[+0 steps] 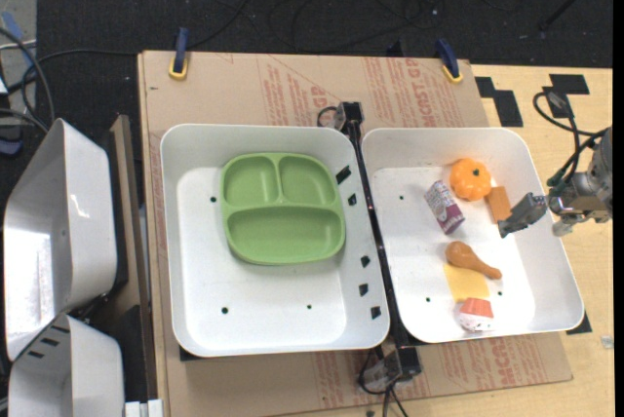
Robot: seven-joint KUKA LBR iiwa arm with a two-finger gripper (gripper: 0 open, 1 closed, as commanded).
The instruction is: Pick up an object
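green plate (283,208) in left bin (195,308); toy food in right bin (556,303); gripper (534,210) grip unclear

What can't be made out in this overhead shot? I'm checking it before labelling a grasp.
- Two-finger gripper: small and blurred at the right bin's edge; its finger state is unreadable.
- Grey arm: cut off by the frame's right side.
- Small purple-and-white packet: print too small to read.
- Red-and-white item near the right white bin front wall: too small to identify.
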